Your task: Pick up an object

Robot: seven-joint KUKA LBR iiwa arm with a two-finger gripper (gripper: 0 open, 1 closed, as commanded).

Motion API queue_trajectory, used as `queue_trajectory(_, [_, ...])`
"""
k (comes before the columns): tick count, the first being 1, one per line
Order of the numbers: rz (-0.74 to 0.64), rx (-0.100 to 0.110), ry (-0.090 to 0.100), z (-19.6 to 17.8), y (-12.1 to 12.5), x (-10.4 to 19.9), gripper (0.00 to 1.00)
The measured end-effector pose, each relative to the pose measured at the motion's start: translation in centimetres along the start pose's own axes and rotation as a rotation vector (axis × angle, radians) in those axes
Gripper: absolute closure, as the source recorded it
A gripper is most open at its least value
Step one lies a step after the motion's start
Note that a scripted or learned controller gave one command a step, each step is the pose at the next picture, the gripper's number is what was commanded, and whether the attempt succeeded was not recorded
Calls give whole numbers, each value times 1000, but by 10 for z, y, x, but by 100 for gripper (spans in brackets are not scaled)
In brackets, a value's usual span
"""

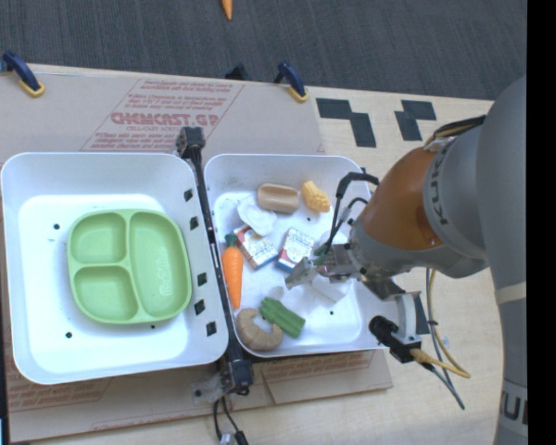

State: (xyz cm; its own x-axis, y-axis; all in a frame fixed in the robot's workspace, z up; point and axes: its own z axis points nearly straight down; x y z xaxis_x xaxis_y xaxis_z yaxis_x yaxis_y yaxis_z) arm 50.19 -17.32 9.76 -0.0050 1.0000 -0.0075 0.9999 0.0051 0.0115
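My claw (308,269) low in the right bin (352,327), finger state I cannot tell, beside small packets (295,246), carrot (233,273) by the divider, green tray (130,266) in left bin (18,341), cardboard-covered bench (259,123), dark carpet (120,12) beyond.

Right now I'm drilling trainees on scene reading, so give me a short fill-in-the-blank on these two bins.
1. The green divided plate lies in the ____ bin.
2. The carrot in the right bin lies along its ____ wall.
3. The plate has ____ compartments.

Missing words: left; left; three
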Motion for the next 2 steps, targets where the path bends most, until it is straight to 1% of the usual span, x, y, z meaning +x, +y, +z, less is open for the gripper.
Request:
queue_trajectory(1, [-5, -4, -3, -13, 3, -2, 100])
queue_trajectory(2, [-1, 11, 7, -44, 64, -38, 100])
